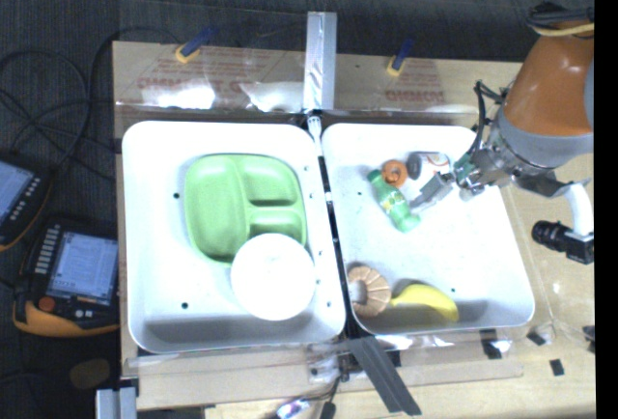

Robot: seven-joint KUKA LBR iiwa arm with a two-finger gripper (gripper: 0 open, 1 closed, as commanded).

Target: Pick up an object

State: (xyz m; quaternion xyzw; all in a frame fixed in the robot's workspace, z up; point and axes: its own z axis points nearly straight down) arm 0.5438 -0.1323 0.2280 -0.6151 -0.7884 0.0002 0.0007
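Note:
The right bin [483, 253] holds a green bottle [394, 202] with an orange cap [392, 173], lying near the bin's back middle. A small grey and white object [426, 162] lies just right of the cap. At the front edge sit a brown ring-shaped donut [368, 289] and a yellow banana [423, 301]. My gripper [426, 197] reaches in from the right, slanting down and left, and its tip is right beside the bottle's lower end. Whether it touches the bottle is unclear.
The left bin [154, 243] carries a green divided plate [241, 195] and a white round dish [273, 277] overlapping the plate's front corner. The arm's orange band [550, 89] hangs over the right bin's back right corner. A divider [323, 205] separates the bins.

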